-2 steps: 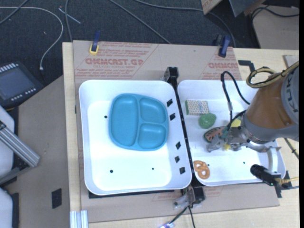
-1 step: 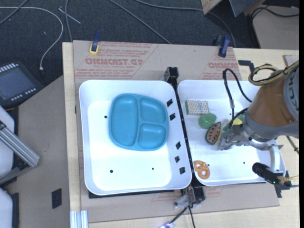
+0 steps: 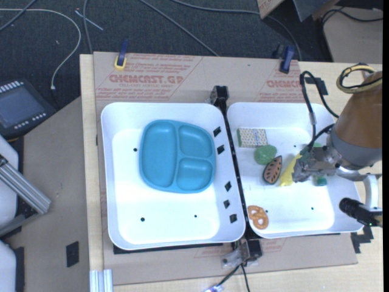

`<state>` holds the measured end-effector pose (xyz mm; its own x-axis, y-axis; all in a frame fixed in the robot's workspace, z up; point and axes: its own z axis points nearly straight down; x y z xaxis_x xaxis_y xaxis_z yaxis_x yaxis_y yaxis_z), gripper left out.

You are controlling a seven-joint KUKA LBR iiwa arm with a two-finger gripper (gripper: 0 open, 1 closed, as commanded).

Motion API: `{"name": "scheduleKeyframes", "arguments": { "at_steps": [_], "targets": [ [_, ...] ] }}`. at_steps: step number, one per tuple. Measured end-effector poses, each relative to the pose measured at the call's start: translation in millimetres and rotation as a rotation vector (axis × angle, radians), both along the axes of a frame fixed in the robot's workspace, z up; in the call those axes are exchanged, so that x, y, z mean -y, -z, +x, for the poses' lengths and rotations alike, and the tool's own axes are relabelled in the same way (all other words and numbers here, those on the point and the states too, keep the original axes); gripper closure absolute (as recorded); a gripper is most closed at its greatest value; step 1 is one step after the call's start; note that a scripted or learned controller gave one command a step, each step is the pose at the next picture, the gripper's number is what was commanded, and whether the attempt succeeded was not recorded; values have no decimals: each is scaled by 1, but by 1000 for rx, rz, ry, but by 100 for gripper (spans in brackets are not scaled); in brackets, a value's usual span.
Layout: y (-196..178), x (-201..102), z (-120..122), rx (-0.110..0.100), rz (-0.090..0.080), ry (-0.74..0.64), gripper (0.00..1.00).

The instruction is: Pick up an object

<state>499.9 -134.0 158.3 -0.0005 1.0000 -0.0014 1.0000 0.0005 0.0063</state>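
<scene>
- Arm [image 3: 358, 123] reaches in from the right, gripper [image 3: 309, 168] low over the right bin [image 3: 304, 218].
- Can't tell how the gripper is set, or whether it grips anything; it's a dark blur at this angle.
- Just beside it on its left: yellow piece [image 3: 288, 171], then a brown oval toy [image 3: 272, 170].
- Green object [image 3: 265, 154] above the oval toy, checkered packet [image 3: 251, 137] higher up.
- Pretzel [image 3: 258, 216] sits at the right bin's near-left corner.
- Left bin [image 3: 164, 215] holds a blue divided plate [image 3: 176, 156].
</scene>
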Motion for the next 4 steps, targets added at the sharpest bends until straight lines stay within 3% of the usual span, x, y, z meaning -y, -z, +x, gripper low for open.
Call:
{"name": "scheduleKeyframes", "arguments": {
  "at_steps": [2,4],
  "targets": [
    [-98,-4,3,1,0,-1,100],
    [-73,-118,-12,-10,5,-5,100]
  ]
}}
